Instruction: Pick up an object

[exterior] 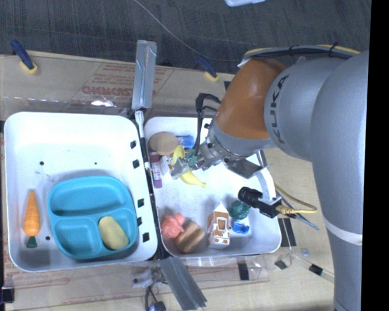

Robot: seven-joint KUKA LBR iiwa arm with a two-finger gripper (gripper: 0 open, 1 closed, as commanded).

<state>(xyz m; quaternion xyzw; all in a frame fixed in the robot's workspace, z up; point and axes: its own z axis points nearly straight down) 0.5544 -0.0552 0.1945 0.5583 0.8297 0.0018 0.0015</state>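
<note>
1. The small yellow plastic banana [192, 178] lies in the upper part of the right white bin [268, 240], just below the gripper [184, 163]; you cannot tell whether the gripper is released or clenched.
2. Come straight down over the banana's middle, keeping clear of the round tan ball [162, 142] just beside it.
3. The grey arm with its orange band [247, 102] covers the bin's upper right corner, and the clutter of small things around the gripper is hard to make out.
</note>
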